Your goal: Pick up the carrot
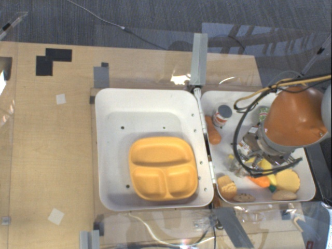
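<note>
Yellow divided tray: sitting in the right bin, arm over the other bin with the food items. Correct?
Not quite. The camera view shows the yellow divided tray in the left bin, not the right one. The rest holds: the arm is over the other bin, the right bin, where the food items lie, the carrot among them.

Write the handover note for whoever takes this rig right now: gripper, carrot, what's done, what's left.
Gripper: low in the right bin, mostly hidden under the orange wrist band; whether it is open or shut cannot be told.
Carrot: lying on the right bin's floor near the front, just below the gripper, beside yellow toy food.
Left bin: holds a yellow divided tray.
Done: arm is down over the carrot.
Left: confirm a grasp, then lift the carrot clear.
</note>
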Available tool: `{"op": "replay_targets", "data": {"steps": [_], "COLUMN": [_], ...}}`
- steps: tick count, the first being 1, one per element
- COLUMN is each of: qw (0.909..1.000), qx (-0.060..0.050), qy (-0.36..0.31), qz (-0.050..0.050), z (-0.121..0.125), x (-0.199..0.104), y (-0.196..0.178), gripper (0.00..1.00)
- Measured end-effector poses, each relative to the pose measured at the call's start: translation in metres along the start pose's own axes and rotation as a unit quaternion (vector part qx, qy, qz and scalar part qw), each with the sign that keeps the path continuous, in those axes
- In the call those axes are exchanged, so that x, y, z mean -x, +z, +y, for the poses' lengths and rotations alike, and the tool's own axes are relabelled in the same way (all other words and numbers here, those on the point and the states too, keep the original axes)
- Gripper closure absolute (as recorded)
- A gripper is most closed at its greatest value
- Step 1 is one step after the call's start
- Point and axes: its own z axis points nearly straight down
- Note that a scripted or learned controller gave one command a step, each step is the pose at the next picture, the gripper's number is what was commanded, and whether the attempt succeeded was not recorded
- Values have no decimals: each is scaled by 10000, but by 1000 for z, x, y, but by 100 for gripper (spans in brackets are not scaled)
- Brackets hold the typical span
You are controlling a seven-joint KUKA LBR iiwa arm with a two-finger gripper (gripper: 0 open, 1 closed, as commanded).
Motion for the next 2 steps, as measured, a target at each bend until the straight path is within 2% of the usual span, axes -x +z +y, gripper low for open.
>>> {"op": "replay_targets", "data": {"steps": [1, 2], "qw": [9936, 9792], "qx": [-11, 23], "qy": [-1131, -2027], "qz": [30, 41], "z": [-73, -50], "x": [-23, -90], "y": [-114, -149], "gripper": [100, 100]}}
